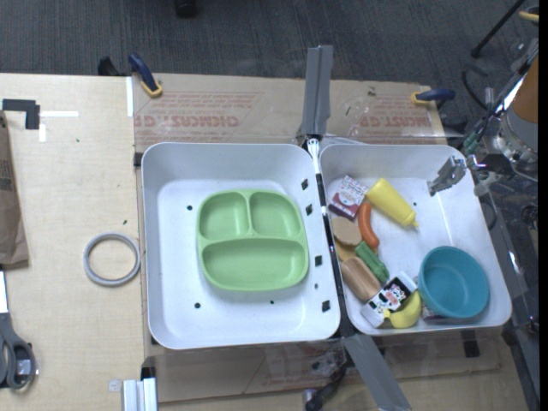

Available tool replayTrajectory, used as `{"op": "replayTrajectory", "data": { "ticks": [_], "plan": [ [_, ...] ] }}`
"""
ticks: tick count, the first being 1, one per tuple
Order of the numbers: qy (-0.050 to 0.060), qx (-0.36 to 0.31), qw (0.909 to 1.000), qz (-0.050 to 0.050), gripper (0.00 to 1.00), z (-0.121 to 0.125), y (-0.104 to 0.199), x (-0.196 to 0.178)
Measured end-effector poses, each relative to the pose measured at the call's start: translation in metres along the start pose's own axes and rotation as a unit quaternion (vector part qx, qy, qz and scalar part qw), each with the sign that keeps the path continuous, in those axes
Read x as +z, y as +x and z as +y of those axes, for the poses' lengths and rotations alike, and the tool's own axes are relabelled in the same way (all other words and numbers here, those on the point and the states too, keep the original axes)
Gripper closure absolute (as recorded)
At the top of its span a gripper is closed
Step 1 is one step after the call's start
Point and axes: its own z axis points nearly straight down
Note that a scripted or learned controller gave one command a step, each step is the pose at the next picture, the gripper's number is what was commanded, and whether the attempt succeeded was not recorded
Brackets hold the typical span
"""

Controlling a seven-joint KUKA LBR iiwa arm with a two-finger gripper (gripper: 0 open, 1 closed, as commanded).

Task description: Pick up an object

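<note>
The gripper (446, 176) hangs over the upper right corner of the right bin (437, 157), and whether it is open or closed cannot be told; nothing shows between its tips. To its left lie the yellow bottle (392, 202), the orange sausage (368, 223) and the red-and-white packet (348, 197); below it sits the blue bowl (454, 282), with the banana (406, 310) lower left. Far left, the left bin (163, 229) holds 1 green divided plate (253, 240).
</note>
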Motion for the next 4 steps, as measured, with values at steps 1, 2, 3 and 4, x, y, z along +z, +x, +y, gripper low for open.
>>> {"op": "replayTrajectory", "data": {
  "ticks": [1, 2, 3, 4],
  "plan": [
    [-0.001, 0.084, 0.9965, 0.0, 0.0, 0.008, 0.053, 0.12],
    [-0.001, 0.029, 0.9996, -0.001, 0.0, 0.042, 0.077, 0.12],
    [0.002, 0.028, 0.9996, -0.002, 1.0, 0.041, 0.076, 0.115],
    [-0.001, 0.12, 0.9928, -0.001, 1.0, 0.066, 0.137, 0.02]
  ]
}}
